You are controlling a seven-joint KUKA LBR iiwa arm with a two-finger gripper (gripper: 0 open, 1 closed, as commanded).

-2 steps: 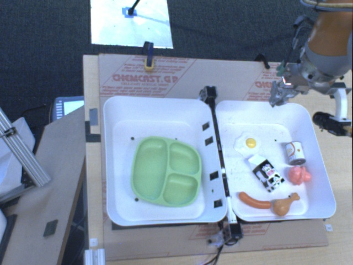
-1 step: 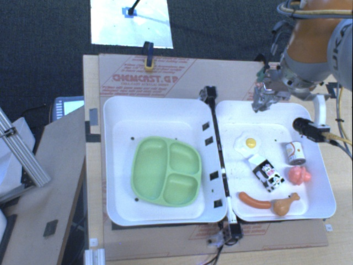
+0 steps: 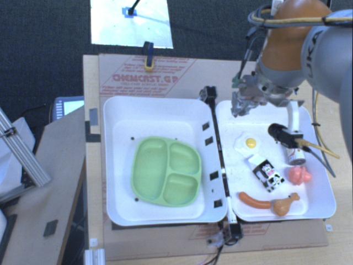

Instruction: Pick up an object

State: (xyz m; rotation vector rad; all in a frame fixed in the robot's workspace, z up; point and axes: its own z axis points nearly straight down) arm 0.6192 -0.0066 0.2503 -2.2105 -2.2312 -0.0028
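Note:
My gripper [image 3: 240, 109] hangs over the far left corner of the right bin [image 3: 325, 203], with nothing visibly in it. Just in front of it lies a toy fried egg [image 3: 246, 144]. Further toward the front are a small cow-patterned carton [image 3: 268, 174], a pink toy [image 3: 299, 174], an orange sausage [image 3: 254, 201] and a tan drumstick [image 3: 285, 204]. All of these lie loose on the bin floor, apart from the gripper.
The left bin [image 3: 118, 148] holds a green divided plate [image 3: 166, 171]. A black-clipped divider [image 3: 215, 148] runs between the two bins. Cardboard [image 3: 143, 76] lies under the bins, with a yellow clamp [image 3: 149, 62] at its far edge.

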